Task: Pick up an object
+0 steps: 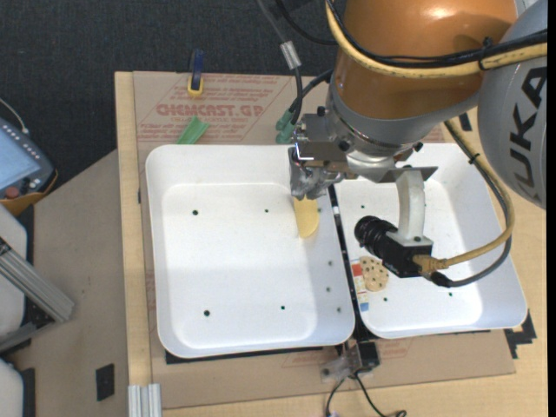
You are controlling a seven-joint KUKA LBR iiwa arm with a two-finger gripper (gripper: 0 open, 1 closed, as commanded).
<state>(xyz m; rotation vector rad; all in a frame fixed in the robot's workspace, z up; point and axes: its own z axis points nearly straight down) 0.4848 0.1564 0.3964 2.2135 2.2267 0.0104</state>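
Orange-banded and grey, the arm (426,50) reaches in from the right and hangs over the seam between the two shallow white bins on the counter. Its metal claw (305,200) points down over the right edge of the left white bin (174,233), clamped on a pale yellow wedge-shaped piece (307,219) that hangs between the fingers. In the right white bin (469,302) a small tan spotted card (373,274) lies near the dividing rim, partly under a black cable fitting (391,246).
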